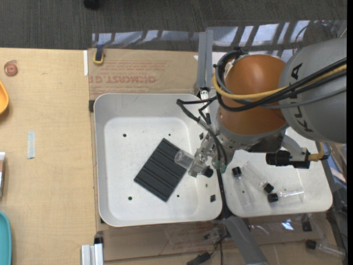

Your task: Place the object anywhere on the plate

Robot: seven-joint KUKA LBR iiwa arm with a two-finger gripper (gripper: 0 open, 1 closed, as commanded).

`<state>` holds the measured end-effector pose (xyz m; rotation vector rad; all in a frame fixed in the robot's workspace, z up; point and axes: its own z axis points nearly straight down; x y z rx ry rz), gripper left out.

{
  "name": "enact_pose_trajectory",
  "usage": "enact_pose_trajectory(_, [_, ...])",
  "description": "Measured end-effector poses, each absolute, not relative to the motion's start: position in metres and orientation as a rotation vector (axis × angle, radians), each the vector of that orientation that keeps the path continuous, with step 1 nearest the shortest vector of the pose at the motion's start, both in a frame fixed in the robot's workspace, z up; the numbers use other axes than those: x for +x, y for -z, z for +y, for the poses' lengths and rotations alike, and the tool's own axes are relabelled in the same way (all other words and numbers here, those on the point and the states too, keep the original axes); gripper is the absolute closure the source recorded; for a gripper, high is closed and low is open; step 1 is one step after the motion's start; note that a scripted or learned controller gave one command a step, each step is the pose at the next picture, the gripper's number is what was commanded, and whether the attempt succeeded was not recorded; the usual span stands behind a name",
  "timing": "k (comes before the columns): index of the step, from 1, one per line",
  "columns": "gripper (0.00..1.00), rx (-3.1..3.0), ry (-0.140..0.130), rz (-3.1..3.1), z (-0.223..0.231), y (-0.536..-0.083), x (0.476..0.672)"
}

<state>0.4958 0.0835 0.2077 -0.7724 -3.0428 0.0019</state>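
Grey arm with orange band [251,95] reaches over the left shallow white bin [110,164]. Dark ribbed rectangular plate [160,170] lies flat just left of the end effector [199,164]. Clear plastic tube [183,159] at its tip, touching plate edge; grip state cannot be told

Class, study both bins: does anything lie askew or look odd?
The dark ridged plate lies diagonally in the left bin, not square to its walls. A clear tube overlaps its right corner beside the gripper.
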Motion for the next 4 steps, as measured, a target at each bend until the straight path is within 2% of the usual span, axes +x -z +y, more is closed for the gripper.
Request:
enact_pose_trajectory(1, [1.0, 0.296, 0.001, -3.127, 0.131, -0.192, 0.48])
enact_pose_trajectory(2, [1.0, 0.29, 0.001, -3.13, 0.048, -0.196, 0.506])
enact_pose_trajectory(3, [1.0, 0.57, 0.002, -3.092, 0.049, -0.296, 0.519])
enact_pose_trajectory(4, [1.0, 1.477, 0.004, -2.774, 0.062, -0.248, 0.549])
